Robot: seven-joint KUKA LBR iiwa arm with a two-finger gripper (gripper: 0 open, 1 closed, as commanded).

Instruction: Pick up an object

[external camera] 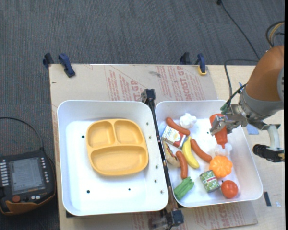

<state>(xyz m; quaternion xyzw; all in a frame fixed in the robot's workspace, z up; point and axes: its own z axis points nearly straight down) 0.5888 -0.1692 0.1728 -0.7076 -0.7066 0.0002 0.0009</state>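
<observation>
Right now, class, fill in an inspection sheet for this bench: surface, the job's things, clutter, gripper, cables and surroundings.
Surface: board bench bearing the left bin and right bin.
Job's things: right bin holds a banana, sausages, orange pumpkin, tomato, green vegetable, small cartons, red bottle.
Clutter: yellow divided plate in the left bin.
Gripper: gripper above the red bottle; grasp cannot be judged.
Cables: black cable across the carpet.
Surroundings: blue clamps on the far edge; pendant on the carpet.
</observation>
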